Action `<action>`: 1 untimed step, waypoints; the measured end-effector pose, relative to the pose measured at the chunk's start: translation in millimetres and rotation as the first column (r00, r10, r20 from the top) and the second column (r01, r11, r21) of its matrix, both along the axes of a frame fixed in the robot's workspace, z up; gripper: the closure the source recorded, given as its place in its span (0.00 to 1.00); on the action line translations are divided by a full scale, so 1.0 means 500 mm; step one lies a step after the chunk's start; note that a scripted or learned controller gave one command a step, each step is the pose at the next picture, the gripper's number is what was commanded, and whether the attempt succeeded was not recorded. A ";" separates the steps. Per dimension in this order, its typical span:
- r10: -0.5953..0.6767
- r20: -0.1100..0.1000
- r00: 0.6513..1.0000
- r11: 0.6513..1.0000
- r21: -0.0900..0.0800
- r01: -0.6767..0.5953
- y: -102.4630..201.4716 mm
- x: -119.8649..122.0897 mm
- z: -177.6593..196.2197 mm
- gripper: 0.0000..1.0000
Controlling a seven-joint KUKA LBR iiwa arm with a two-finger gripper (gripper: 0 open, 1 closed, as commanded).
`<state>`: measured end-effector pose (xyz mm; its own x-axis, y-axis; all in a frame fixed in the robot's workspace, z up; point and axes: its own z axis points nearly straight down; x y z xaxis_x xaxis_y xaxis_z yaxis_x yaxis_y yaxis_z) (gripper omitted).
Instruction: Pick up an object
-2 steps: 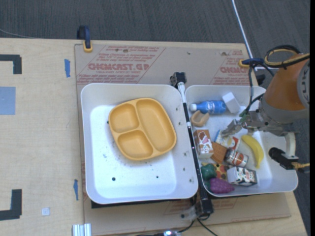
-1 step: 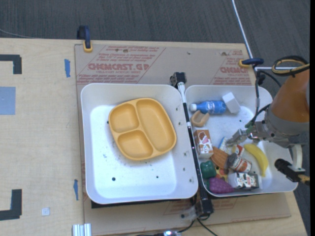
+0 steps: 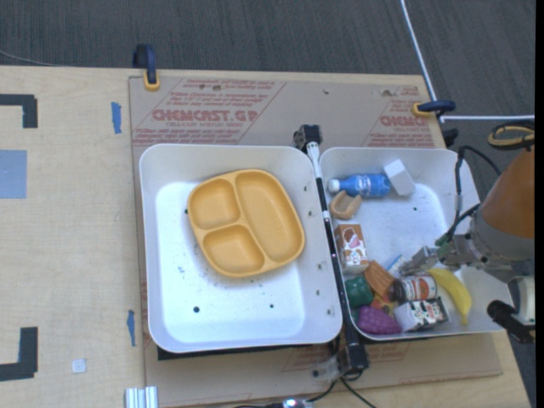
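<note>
Gripper (image 3: 422, 260) sits low in the right bin (image 3: 442, 201), near its front edge, just above the can (image 3: 416, 289) and beside the banana (image 3: 453, 291). Can't tell how far it's open or whether it has hold of anything. Yellow divided plate (image 3: 245, 222) sits mid left bin (image 3: 170, 253).

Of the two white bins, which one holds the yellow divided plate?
The left bin holds the yellow divided plate; the right bin holds the small items, such as the water bottle and banana.
</note>
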<state>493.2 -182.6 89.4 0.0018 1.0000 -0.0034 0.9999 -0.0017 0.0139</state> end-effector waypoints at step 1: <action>0.002 0.000 1.000 1.000 0.004 -0.002 -0.028 -0.017 0.000 0.00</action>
<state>484.7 -196.5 89.5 -0.0006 1.0000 0.0003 0.9999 0.0006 0.0134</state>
